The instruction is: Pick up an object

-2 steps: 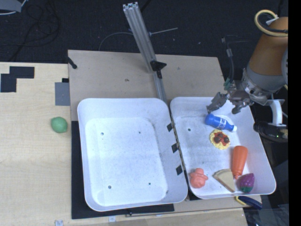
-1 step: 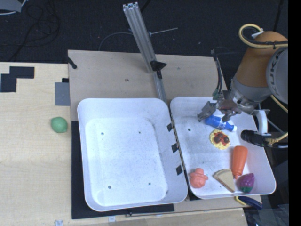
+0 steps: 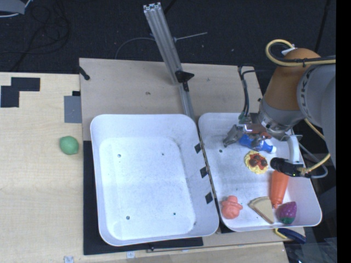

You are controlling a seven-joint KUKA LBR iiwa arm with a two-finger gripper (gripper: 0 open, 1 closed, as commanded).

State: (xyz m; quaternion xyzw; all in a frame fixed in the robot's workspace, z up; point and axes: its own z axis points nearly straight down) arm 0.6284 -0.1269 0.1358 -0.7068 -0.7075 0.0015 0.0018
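My gripper point(image 3: 242, 135) hangs low over the upper part of the right bin point(image 3: 219, 171), at the end of the grey arm with its orange band. A small blue object point(image 3: 256, 142) lies right beside and partly under the gripper; I cannot tell whether it is touching it. Further down in the same bin lie a yellow and red toy point(image 3: 256, 161), an orange carrot point(image 3: 278, 187), a pink toy point(image 3: 231, 207), a tan wedge point(image 3: 262, 209) and a magenta piece point(image 3: 287, 211).
The left bin point(image 3: 143, 120) stands beside the right one, with black clips along the shared rims. A green ball point(image 3: 69, 145) rests on the bench left of the bins. A metal rail point(image 3: 167, 45) slants down behind them.
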